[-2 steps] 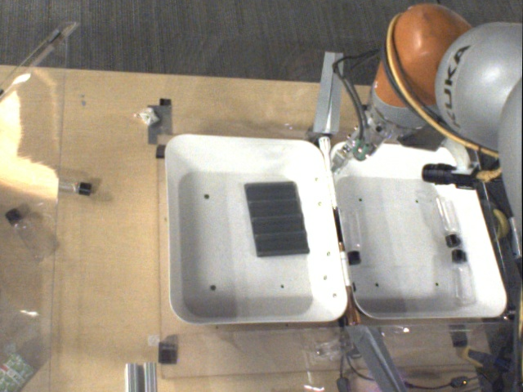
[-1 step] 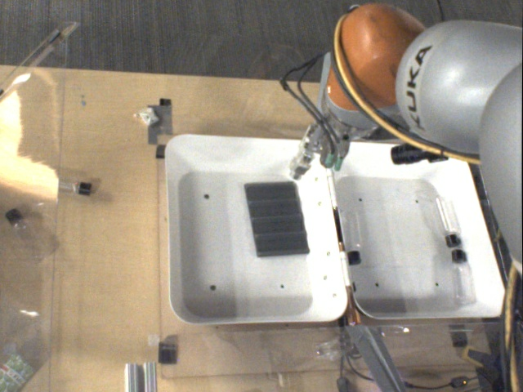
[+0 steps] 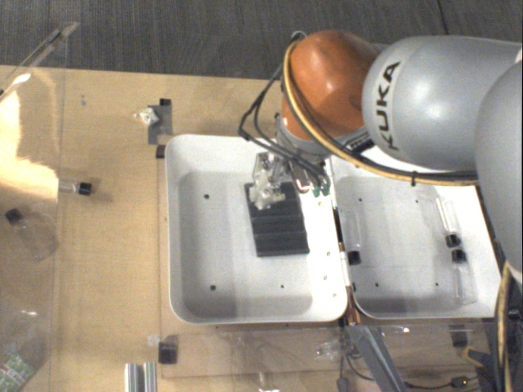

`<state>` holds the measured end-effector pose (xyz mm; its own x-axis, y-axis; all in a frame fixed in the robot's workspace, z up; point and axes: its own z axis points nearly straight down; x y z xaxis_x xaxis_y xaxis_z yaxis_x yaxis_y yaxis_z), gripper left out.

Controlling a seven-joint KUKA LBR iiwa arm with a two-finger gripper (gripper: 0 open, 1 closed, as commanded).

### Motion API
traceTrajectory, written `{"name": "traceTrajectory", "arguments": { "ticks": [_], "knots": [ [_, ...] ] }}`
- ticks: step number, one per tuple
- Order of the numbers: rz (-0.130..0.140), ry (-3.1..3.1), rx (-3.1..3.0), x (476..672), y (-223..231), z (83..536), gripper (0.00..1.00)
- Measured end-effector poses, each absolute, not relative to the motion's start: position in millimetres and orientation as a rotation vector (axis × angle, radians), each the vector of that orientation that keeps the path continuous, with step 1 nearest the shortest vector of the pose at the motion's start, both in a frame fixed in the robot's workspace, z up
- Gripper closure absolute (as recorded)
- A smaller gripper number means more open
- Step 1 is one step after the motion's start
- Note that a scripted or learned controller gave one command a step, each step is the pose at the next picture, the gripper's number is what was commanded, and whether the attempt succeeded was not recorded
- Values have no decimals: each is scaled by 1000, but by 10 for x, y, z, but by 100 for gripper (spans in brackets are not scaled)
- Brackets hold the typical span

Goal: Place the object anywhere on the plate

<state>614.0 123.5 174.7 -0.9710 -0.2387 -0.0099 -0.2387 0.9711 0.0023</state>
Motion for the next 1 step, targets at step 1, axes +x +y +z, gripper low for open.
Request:
{"name": "traceTrajectory", "arguments": {
  "ticks": [1],
  "knots": [
    [5, 2976, -972, 6630, 1909, 1810, 100]
  ]
}}
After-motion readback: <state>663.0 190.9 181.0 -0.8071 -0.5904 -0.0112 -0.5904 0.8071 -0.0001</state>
